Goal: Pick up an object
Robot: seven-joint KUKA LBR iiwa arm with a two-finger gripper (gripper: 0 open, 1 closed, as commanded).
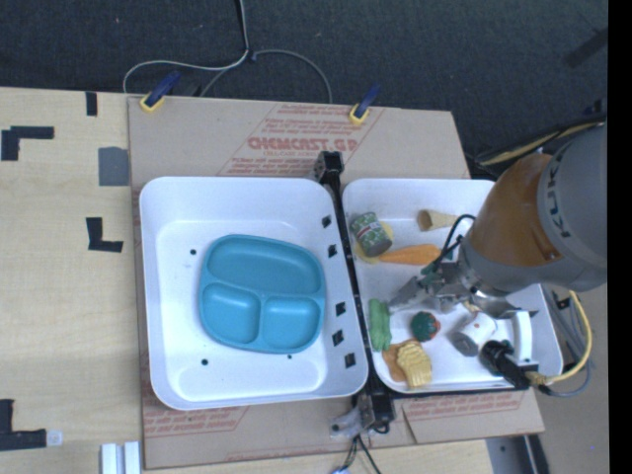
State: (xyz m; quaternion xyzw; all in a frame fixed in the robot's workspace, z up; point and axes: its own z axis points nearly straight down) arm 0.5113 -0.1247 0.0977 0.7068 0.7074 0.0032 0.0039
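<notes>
My gripper point(423, 294) hangs over the middle of the right bin point(449, 191), with the grey arm and its orange band coming in from the right. Its fingers look spread open, and I see nothing between them. Just below it lies a dark green round object point(424, 325). An orange carrot point(407, 256) lies just above it. A green and white can point(370, 233) stands at the bin's upper left. A green pod point(379, 324) lies along the left wall. Yellow corn point(416, 363) rests at the front.
A blue divided plate point(262, 292) lies in the left bin point(168, 215). A small tan piece point(431, 220) sits at the back of the right bin, and a grey and white object point(466, 342) at the front right. A black divider point(341, 255) runs between the bins.
</notes>
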